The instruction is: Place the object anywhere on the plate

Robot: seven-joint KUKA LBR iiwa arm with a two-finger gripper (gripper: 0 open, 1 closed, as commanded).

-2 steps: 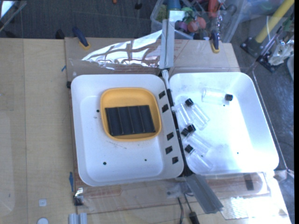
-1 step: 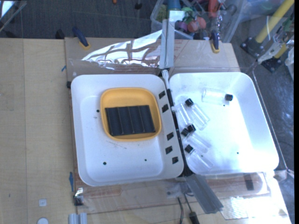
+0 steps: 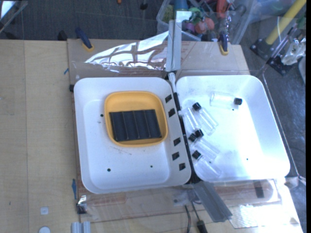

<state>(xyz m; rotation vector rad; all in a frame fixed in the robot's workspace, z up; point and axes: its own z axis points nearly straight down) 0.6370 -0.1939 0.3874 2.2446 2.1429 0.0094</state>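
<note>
A yellow, rounded-square plate (image 3: pixel 133 99) sits in the left white bin (image 3: pixel 126 171), slightly toward the back. A flat black rectangular object with ribbed panels (image 3: pixel 134 124) lies on the plate, covering most of its front half and resting fully inside the rim. In the right white bin (image 3: pixel 257 130) lie several clear plastic vials with black caps, among them one near the divider (image 3: pixel 203 116), one lower (image 3: pixel 206 148) and one at the back (image 3: pixel 224 100).
Black clips (image 3: pixel 175 130) line the seam between the two bins. A crinkled foil sheet (image 3: pixel 131 57) lies behind the left bin. A clear box of colourful toys (image 3: pixel 209 8) stands at the back, and blue clamps (image 3: pixel 85 41) grip the bench edge.
</note>
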